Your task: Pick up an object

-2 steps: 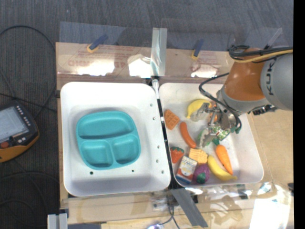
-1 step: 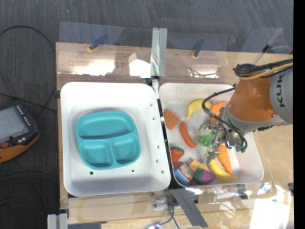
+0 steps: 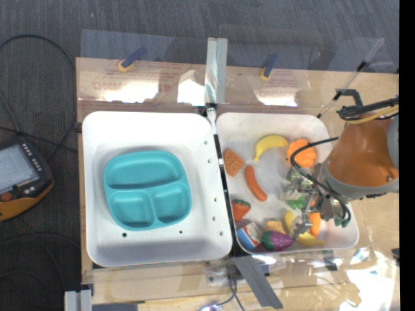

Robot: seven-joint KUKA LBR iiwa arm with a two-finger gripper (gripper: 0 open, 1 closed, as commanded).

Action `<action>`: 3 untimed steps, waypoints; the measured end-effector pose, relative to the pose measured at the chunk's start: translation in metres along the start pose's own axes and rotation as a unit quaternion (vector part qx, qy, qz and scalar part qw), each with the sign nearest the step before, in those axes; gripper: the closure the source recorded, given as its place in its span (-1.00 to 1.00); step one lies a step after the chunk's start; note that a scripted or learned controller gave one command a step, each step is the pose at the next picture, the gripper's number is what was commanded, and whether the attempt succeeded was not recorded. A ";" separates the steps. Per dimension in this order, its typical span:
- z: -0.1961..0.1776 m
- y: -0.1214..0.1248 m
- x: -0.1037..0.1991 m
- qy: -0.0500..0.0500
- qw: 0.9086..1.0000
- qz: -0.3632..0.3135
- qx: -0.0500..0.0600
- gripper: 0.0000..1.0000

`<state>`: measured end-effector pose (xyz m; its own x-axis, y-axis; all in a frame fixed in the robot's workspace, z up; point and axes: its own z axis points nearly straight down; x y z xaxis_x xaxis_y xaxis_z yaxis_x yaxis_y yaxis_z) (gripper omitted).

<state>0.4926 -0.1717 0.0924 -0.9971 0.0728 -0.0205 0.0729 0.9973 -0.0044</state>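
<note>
Right bin [image 3: 227, 125], lower-right corner: gripper [image 3: 302, 205] down among toy food; arm w/ orange band covers that side. Nearest items: orange round fruit [image 3: 300, 151] just above, yellow piece [image 3: 310, 240] and purple piece [image 3: 277, 241] below; banana [image 3: 269, 145], sausage [image 3: 255, 183], waffle [image 3: 233, 161] further left. Fingers lost in clutter, can't tell how far apart or if gripping anything. Left bin [image 3: 91, 193] has teal divided tray [image 3: 148, 188].

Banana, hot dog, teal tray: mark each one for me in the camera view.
banana [image 3: 269, 145], camera view, middle of its yellow curve.
hot dog [image 3: 255, 183], camera view, mid-length of the orange-red sausage.
teal tray [image 3: 146, 187], camera view, divider between the large compartment and the two small ones.
</note>
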 end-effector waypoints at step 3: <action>0.001 0.053 -0.104 0.008 1.000 0.030 -0.002 -1.00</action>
<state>0.6001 -0.1263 0.0936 -0.9913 0.1319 -0.0042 0.1319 0.9913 0.0003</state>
